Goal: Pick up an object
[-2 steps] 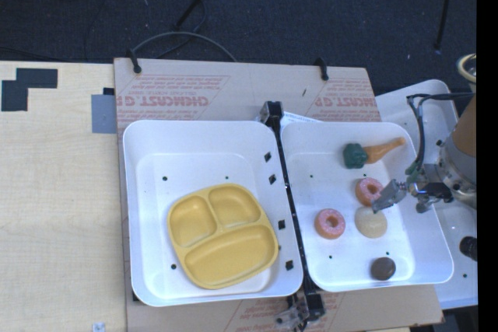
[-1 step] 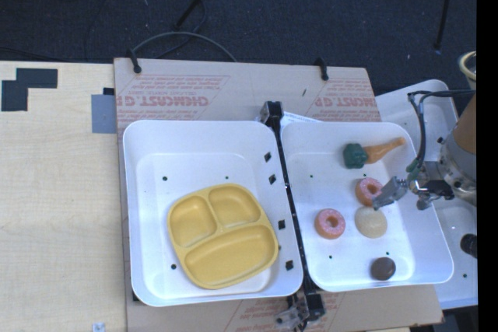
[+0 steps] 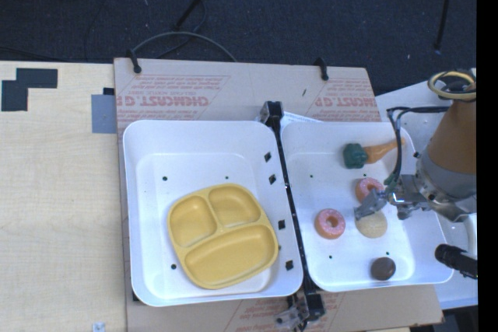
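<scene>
We see the gripper (image 3: 372, 206) at centre right, above a beige round piece (image 3: 373, 225); whether it is open or closed, we cannot tell.

tray (image 3: 224, 235): yellow
bins (image 3: 140, 167): white
ring (image 3: 330, 223): pink
brush (image 3: 356, 156): green head, orange handle
ball (image 3: 382, 268): brown

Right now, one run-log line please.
tool low in right bin | beside cream round piece | nothing seen held | yellow divided tray in left bin
</scene>
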You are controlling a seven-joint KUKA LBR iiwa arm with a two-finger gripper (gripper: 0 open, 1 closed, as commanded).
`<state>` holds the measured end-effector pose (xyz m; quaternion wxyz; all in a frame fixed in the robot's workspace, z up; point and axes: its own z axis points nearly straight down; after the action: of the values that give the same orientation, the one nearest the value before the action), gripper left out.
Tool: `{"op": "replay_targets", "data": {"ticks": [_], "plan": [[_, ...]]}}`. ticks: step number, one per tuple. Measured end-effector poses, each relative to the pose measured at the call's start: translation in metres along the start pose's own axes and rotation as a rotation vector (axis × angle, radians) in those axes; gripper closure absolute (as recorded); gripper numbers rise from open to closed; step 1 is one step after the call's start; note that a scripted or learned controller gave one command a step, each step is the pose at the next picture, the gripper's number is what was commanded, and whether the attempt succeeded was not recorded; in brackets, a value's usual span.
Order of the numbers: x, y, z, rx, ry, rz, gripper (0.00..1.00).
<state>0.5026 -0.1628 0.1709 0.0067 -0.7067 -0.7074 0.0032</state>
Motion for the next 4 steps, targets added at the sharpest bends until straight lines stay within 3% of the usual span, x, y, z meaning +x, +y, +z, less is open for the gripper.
{"op": "replay_targets", "data": {"ticks": [1,2,3,4], "plan": [[0.0,-0.007,0.066,0.001,0.001,0.001,0.0],[-0.003,-0.006,0.083,-0.015,-0.01,0.004,0.0],[-0.001,-0.006,0.078,-0.007,0.0,0.006,1.0],[-0.001,-0.015,0.035,-0.009,-0.003,0.006,1.0]]}}
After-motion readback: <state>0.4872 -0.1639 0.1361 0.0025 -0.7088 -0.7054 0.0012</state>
